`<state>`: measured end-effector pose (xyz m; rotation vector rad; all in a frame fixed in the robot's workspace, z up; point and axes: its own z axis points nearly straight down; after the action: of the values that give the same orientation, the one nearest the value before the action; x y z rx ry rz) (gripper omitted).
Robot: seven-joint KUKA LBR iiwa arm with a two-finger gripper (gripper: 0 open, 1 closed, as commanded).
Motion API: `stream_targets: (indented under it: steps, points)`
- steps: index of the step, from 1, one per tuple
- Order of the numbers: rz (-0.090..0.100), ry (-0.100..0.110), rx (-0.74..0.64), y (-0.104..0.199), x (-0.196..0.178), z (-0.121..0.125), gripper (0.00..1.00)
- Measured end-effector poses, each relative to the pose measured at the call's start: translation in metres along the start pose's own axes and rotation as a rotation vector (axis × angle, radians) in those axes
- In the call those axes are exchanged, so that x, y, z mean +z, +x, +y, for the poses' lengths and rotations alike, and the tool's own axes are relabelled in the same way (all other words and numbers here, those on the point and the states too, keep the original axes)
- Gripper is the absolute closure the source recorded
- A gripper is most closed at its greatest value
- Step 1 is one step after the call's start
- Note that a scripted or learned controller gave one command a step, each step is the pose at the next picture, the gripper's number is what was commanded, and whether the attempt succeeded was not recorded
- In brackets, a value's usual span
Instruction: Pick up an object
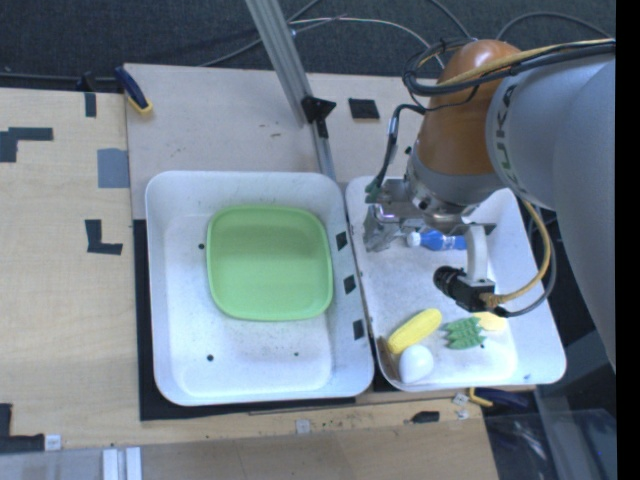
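Note:
My gripper (377, 230) hangs low over the left part of the right bin (400, 278), close to its left wall. Nothing shows between its fingers. A small white and blue object (433, 239) lies just right of the gripper, partly under the wrist. Near the front of the same bin lie a yellow corn cob (413, 329), a white ball (415, 363) and a green and yellow toy (472, 330).
The left bin (170, 268) holds a square green plate (269, 262). A slanted metal pole (290, 63) runs down to the gap between the bins. A black cable fitting (462, 286) hangs from the wrist over the right bin.

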<state>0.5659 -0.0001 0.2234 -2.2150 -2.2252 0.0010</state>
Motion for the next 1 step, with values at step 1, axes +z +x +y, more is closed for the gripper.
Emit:
stream_targets:
  steps: [1]
  points:
    - [0.0, 0.0, 0.0, 0.0528, 0.0086, 0.0167, 1.0]
